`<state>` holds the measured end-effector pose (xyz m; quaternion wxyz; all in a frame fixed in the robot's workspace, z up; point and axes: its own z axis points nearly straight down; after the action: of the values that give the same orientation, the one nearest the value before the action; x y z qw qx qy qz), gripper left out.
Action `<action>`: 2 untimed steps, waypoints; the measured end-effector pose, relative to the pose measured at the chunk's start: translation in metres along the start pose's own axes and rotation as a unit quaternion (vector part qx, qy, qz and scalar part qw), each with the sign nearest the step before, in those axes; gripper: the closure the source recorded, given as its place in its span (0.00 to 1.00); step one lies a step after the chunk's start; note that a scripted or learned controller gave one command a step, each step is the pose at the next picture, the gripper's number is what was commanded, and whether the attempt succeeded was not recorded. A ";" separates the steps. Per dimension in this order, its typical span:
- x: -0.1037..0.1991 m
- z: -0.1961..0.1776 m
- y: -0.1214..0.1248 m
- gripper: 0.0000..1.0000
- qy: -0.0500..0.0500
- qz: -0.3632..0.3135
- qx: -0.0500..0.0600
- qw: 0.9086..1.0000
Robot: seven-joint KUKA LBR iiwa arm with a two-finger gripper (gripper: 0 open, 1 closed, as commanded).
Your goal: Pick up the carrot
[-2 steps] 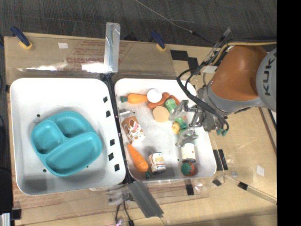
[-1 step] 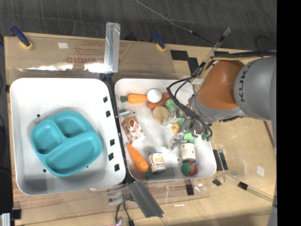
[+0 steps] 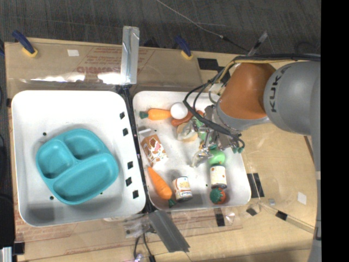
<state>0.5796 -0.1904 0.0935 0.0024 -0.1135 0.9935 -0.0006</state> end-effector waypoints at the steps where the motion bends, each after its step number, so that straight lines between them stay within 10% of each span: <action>1: -0.039 0.000 0.070 0.00 -0.001 -0.021 0.000 1.000; 2: -0.055 -0.001 0.078 0.00 -0.001 -0.303 0.000 0.953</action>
<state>0.6157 -0.1019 0.0945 0.0028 -0.4089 0.9126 -0.0013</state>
